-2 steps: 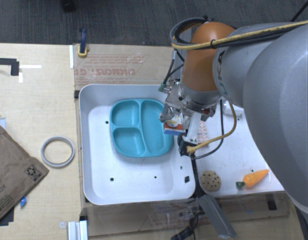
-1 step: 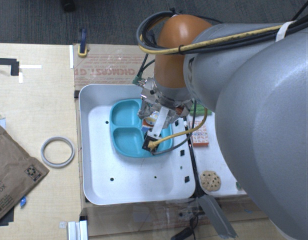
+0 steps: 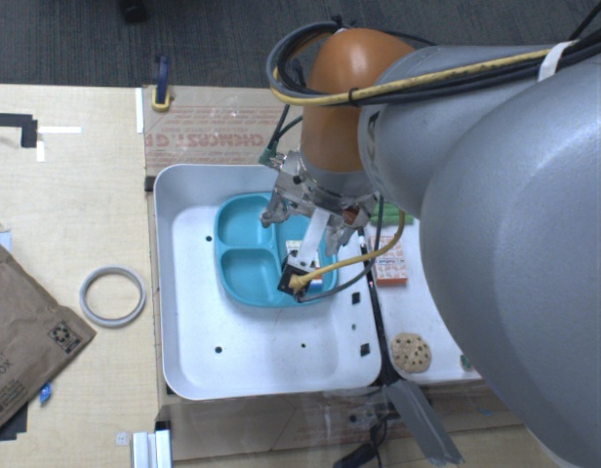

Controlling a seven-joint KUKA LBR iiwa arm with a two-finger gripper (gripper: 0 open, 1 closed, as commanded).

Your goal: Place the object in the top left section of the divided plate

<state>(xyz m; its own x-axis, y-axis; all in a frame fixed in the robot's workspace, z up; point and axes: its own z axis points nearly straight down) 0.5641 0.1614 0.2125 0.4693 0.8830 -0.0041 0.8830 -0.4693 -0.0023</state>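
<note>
At frame centre, your two-finger gripper is hovering over the upper half of the teal plastic divided plate, seemingly mid-placement; I cannot tell if it is open or carrying the object, so confirm before releasing upper-left.

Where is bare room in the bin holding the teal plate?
Bare floor left of the teal plate up to the bin wall, and the front strip below it. Crowded at the plate's right, under the gripper.

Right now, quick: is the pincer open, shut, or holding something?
Pincer: cannot be told from this view. It hangs over the blue divided plate, and I cannot make out whether it holds anything.
</note>
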